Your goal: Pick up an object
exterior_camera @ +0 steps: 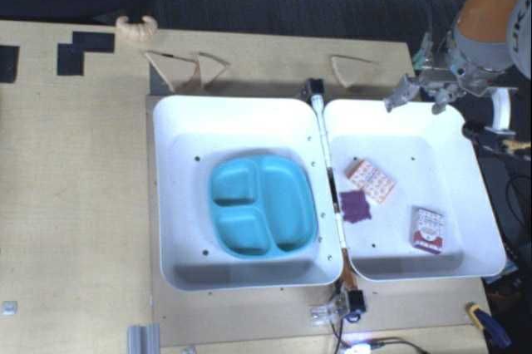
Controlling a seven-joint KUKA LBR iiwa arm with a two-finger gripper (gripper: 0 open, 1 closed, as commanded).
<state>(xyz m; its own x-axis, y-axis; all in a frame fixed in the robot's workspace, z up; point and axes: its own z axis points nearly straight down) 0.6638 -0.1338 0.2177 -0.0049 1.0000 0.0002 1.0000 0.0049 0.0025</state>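
Nearest the camera, in the right bin [465, 261], a small red and white packet [428, 229] lies near the front right corner. Just beyond it, toward the bin's middle, sit a purple scrap [356, 207] and a red-patterned white card [371, 181], close together. The left bin [179, 178] holds a blue divided tray [262, 205]. My claw [418, 92] hovers over the right bin's far rim, its fingers apart and gripping nothing, well apart from all three small items.
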